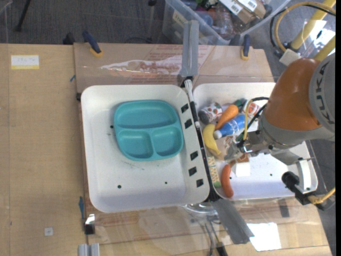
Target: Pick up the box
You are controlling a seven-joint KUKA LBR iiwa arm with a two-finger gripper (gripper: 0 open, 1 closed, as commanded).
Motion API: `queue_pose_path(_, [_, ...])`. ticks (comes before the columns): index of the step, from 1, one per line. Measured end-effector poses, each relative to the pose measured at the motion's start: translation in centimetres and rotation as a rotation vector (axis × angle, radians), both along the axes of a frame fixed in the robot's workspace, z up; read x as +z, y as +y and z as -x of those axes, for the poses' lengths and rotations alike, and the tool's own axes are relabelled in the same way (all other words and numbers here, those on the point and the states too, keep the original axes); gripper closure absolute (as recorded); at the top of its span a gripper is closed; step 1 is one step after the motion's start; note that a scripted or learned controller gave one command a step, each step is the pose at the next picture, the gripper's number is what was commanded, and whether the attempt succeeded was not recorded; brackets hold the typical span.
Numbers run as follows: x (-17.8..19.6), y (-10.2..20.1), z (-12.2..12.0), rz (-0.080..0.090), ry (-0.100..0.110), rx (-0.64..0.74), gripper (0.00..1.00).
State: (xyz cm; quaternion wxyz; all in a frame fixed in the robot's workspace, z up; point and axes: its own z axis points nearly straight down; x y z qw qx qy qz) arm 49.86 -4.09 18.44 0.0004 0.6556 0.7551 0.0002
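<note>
The box (242, 169) is, by my reading, the small white block lying flat on the floor of the right bin (266, 183), just beside the hot dog (227, 179); it is too small to be sure. The arm (295, 103) hangs low just above it, hiding the gripper, so I cannot tell its state. Lifting looks not yet done.

matt teal plastic tray (148, 129), wooden bench (37, 143)
</note>
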Motion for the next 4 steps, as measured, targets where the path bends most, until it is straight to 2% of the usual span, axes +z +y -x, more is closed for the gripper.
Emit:
queue_pose_path(1, [0.0, 7.0, 1.0, -0.001, 0.004, -0.115, 1.0])
queue_pose_path(2, [0.0, 12.2, 2.0, -0.001, 0.004, -0.137, 1.0])
queue_pose_path(3, [-7.8, 17.9, 1.9, -0.001, -0.002, -0.117, 1.0])
queue_pose_path(4, [-6.6, 21.0, -1.8, -0.001, 0.002, -0.119, 1.0])
